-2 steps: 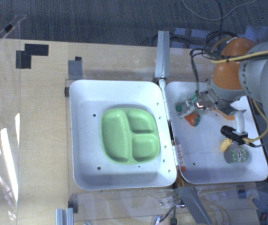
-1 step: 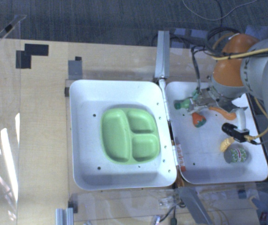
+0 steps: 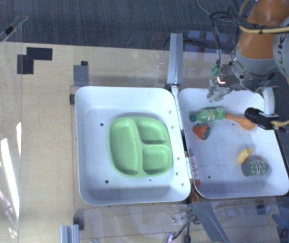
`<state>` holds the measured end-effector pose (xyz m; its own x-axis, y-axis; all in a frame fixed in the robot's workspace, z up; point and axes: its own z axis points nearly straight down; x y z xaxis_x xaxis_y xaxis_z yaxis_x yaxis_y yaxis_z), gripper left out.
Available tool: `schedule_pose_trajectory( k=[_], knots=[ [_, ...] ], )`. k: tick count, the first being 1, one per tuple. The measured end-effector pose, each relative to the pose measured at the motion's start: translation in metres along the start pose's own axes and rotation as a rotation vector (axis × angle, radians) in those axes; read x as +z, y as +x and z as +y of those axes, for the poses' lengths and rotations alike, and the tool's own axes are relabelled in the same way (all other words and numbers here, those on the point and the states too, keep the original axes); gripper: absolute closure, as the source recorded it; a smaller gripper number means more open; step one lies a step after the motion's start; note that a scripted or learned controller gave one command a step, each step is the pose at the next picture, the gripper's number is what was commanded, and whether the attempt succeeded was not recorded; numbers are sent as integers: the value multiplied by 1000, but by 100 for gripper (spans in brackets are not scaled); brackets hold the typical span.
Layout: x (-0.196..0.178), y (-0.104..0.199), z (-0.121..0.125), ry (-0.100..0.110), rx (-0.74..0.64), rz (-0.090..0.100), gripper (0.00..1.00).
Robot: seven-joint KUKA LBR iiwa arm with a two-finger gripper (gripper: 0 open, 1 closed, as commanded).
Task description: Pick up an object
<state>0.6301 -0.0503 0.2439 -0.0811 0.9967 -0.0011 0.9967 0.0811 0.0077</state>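
Hovering above the right bin, nothing picked

Left bin [image 3: 91, 135]: you see a pale green, three-compartment plastic tray [image 3: 140, 146]. Right bin [image 3: 220, 178]: small green plastic bottle [image 3: 208, 115] lying on its side near the back wall, likely light, stiff, slick; take it across the body. Gripper [image 3: 216, 91] hangs just above it, nothing visibly held; whether it is apart or together, you cannot tell.

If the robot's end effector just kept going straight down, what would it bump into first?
Probably the green bottle, which lies in the right bin just below the end effector. Depth is hard to judge from this slanted view, so it might land on the bin's white floor beside the bottle.
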Motion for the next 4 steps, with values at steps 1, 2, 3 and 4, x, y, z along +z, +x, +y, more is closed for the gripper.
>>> schedule_pose_trajectory(
  k=[1,2,3,4],
  knots=[
    [0,0,0,1,0,0,0],
    [118,-50,-8,5,-31,0,0],
    [155,-39,-21,-3,-86,-1,0],
    [143,-38,-19,-10,-88,-1,100]
  ],
)
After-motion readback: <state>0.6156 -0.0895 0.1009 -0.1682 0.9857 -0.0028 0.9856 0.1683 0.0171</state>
